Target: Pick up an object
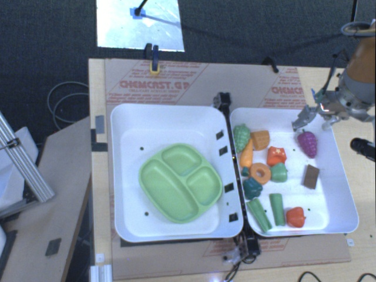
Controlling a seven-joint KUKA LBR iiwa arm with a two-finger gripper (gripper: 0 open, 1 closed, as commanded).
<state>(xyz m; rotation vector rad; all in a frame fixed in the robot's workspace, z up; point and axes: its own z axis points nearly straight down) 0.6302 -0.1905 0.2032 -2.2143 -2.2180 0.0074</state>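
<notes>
hand [312, 117] hovered over right white bin [346, 207], opening unclear | nearest: purple plastic grape bunch [307, 143] | likely light, rigid, bumpy; grip across middle

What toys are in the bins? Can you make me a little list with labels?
left bin: green tray with three sections
right bin: toy food
top row: green leafy piece, orange block, purple grapes
middle: carrot, red piece, orange ring, green piece, brown block, teal piece
bottom: two green sticks, red piece
gripper: above the grapes, at the bin's far edge
held: nothing seen
</notes>
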